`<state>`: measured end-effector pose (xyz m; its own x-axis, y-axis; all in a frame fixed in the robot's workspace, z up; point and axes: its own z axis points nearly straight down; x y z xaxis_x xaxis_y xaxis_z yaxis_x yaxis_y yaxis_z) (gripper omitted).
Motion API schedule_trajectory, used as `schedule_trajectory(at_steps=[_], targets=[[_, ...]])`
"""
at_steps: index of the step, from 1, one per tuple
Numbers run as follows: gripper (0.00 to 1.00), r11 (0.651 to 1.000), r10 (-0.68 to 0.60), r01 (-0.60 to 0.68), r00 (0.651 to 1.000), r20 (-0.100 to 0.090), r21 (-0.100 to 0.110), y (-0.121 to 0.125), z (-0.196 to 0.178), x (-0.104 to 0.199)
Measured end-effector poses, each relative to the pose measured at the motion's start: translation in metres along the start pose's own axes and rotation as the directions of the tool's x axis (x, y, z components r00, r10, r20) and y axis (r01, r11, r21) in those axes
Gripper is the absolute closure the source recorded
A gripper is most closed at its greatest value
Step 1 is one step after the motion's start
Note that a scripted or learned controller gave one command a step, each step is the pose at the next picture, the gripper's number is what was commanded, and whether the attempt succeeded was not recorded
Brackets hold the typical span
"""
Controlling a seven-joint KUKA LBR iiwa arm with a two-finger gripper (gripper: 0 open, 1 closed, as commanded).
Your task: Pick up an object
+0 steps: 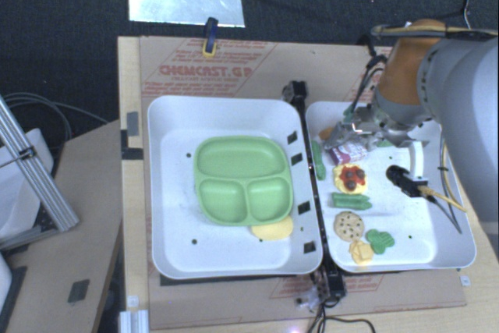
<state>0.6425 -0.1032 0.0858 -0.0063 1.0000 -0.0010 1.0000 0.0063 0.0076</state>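
Camera view: my tool (pixel 343 133), grip state indeterminate, at one pink-and-white packet (pixel 353 153); one speckled cookie (pixel 348 225), one green tray (pixel 242 187).

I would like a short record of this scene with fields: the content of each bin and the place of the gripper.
left bin: green divided tray, with a flat yellow piece at its lower edge
right bin: cookie, green pod, round piece with red topping, green leafy piece, pink and white item
gripper: over the upper left part of the right bin, at the pink and white item
grasp: cannot tell
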Motion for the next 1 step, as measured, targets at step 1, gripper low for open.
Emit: schedule_trajectory(at_steps=[1], targets=[[1.00, 1.000, 0.000, 0.000, 1.000, 0.000, 0.002, -0.0016, -0.0104, -0.0008]])
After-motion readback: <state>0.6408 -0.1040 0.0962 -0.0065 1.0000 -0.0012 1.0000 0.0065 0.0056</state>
